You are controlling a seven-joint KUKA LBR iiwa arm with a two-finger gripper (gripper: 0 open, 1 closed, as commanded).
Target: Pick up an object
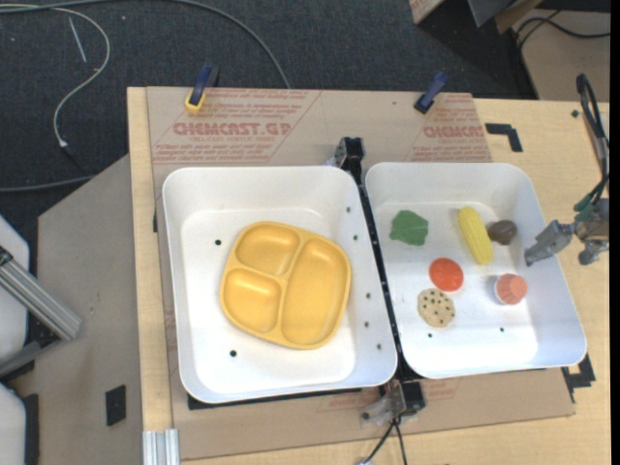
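Two shallow white plastic bins sit side by side on the pale wooden bench (97, 289). The left bin (189, 211) holds a yellow plastic plate with three compartments (287, 284), lying flat near the middle of the bin floor.

The right bin (552, 327) holds six small things, all apart from one another. A green leafy toy vegetable (409, 228) lies at the far left of the group. A yellow toy corn cob (474, 233) lies to its right, its length running far to near. Just right of the cob's far half sits a small brown rounded lump (502, 231). Nearer the camera, an orange-red round toy like a tomato (447, 274) rests by the bin's middle, with a tan round cookie with dark chips (437, 307) just nearer than it. To the right, a small pink cup-shaped piece with a pale top (511, 288) stands near the bin's right wall.

The grey metal tool (567, 242) reaches in over the right rim of the right bin, just right of the brown lump and farther than the pink piece. Two grey finger-like parts stand apart from each other there, so the tool looks spread, and nothing lies between them.

A blue clamp (201, 85) and a second blue clamp (431, 91) grip the far edge of a printed cardboard sheet (252, 124) under the bins.
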